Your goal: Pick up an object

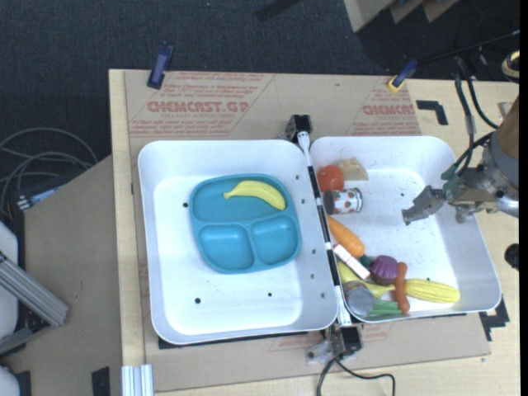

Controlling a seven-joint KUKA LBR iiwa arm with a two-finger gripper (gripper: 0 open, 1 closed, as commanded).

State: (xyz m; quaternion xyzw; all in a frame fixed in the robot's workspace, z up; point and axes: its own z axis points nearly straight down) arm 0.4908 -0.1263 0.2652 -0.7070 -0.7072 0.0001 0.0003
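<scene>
Camera view looks down on a brown desk [247, 97] with red letters printed on it. Around the desk the floor is dark blue carpet [165, 15], and some grey cables [41, 163] curl on it at the left. Two white bins sit side by side on the desk. The left bin [165, 304] has a blue plate [245, 229] with three parts in it, and a yellow banana [256, 191] lies in the far part of the plate. The right bin [462, 254] has a bunch of toy food along its left side and near side. There is a red tomato [331, 176] at the far end, with a small can [343, 201] just near it. Then comes an orange carrot [345, 237], a purple thing [384, 266], and a yellow corn [429, 290] at the near edge. A blue clip [159, 66] and a yellow and blue clip [403, 76] hold the far edge of the desk. The arm [503, 172] comes in from the right and reaches over the right bin. Its pincer [421, 207] hangs over the bare white middle of that bin, pointing left, well apart from the toys. I cannot tell if the pincer is spread or pressed together, and nothing shows between its tips.
</scene>
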